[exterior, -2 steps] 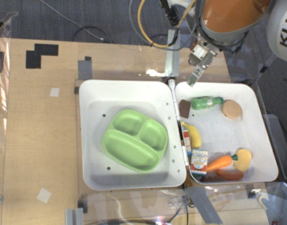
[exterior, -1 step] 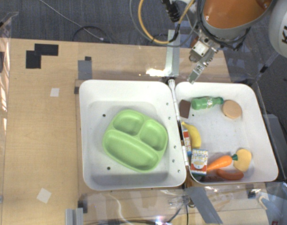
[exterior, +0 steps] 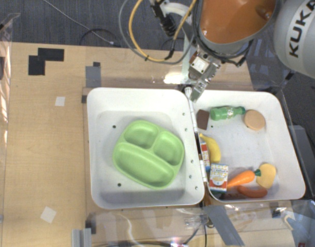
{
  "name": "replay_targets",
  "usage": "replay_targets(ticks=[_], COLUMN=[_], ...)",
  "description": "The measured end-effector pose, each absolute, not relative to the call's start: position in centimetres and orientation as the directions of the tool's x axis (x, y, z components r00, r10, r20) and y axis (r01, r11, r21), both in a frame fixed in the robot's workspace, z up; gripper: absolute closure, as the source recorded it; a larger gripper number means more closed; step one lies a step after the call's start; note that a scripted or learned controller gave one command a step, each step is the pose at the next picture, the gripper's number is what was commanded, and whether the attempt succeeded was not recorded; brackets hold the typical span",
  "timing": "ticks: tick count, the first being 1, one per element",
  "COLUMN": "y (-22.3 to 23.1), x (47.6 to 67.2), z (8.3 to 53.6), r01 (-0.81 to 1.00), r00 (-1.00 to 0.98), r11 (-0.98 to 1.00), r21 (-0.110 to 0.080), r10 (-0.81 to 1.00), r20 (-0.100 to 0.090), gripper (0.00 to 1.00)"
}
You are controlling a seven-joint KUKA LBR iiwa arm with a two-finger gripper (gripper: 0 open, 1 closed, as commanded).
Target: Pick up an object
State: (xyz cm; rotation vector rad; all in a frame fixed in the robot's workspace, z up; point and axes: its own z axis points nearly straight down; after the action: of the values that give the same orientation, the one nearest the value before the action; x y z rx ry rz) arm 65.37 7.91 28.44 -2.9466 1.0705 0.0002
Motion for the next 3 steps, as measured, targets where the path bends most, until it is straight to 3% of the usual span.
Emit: replay_targets(ticks=[1, 2, 3], y=[5.0, 8.9, 14.8], x=[66.9, 66.8, 66.8], z=[30.8, 28.5, 29.7], r01=[-0.548, -0.508, -0.536], r00=[0.836, 0.861, 0.844], r11=[-0.836, -0.861, -0.844], r21=[-0.006, -0.006, -0.008], r10=[-0.548, -0.508, -0.536], r20=[0.001, -0.002, 0.000], gripper=[1.00, 1.00, 1.00])
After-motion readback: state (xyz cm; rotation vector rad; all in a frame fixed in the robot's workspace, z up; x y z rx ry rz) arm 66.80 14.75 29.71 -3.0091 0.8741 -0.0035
